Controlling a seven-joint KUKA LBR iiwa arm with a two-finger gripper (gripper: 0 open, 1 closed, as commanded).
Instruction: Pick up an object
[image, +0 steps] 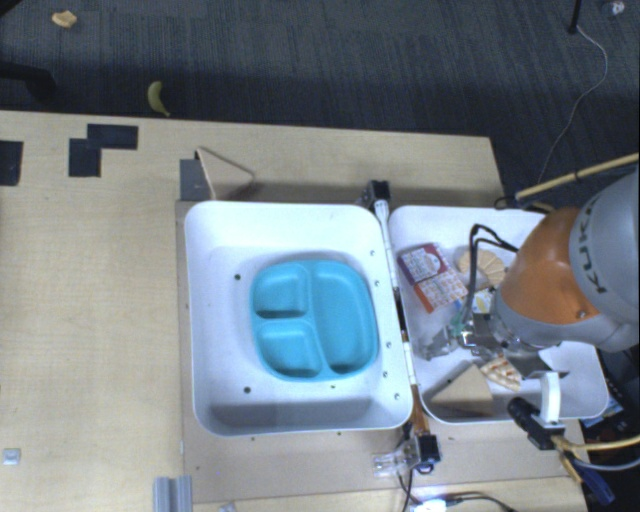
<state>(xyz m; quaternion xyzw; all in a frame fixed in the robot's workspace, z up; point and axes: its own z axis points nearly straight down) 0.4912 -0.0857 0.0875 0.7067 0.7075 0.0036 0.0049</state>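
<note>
Arm (565, 285) is in from the right, low over the right bin (590, 395), orange band above the wrist covering much of that bin's middle. Gripper (478, 343) sits near the bin's center-left, among the clutter; can't tell whether it's released or clenched, and can't see anything between its tips. Objects in the right bin: a red-and-white packet (430, 275) near the left wall toward the far edge, a tan round item (487, 265) just beside it at the far side, partly under the arm, and a tan piece (503, 374) just at the gripper toward the near edge. Grey bit (437, 347) lies left of the gripper, near the left wall. Left bin (215, 300) holds 1 blue tray (315, 318) with 3 compartments, lying flat at center. The 2 bins touch along their shared wall.
</note>
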